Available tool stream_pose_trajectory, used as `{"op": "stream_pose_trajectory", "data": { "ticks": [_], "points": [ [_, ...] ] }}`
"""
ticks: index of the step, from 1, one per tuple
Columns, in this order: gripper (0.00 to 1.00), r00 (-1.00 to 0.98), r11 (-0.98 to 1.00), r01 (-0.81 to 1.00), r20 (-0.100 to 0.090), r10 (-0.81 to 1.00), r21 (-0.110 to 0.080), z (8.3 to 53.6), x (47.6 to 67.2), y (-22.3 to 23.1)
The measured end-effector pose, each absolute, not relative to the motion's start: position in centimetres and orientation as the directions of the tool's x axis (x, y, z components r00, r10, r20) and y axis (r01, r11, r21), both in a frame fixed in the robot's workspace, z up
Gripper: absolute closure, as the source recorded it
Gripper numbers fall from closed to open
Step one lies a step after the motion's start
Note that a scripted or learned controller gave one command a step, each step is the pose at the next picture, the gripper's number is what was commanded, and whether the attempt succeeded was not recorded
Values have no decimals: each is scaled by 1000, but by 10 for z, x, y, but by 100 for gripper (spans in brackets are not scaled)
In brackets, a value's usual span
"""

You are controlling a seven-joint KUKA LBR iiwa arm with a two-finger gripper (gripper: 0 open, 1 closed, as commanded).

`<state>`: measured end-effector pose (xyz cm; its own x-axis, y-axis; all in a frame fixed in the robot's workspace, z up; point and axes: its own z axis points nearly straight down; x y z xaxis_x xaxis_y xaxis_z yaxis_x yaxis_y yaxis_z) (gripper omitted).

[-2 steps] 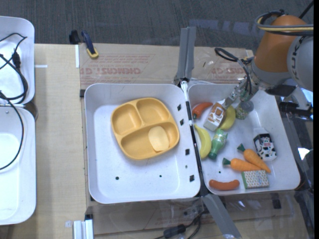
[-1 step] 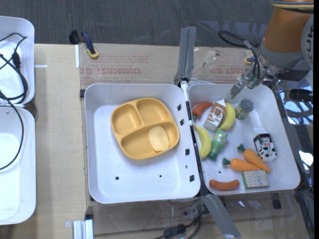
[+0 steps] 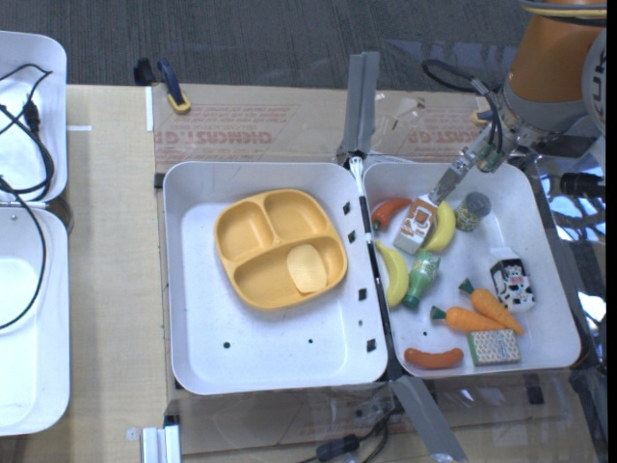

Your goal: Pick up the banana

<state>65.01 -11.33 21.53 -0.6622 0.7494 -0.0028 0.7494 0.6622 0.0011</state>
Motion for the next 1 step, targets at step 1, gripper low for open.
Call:
{"op": "stream_pose_trajectory", "data": {
  "ticks": [1],
  "points": [
    [0,-709,709,705,-1,705,0,175,627,-135]
  ]
}}
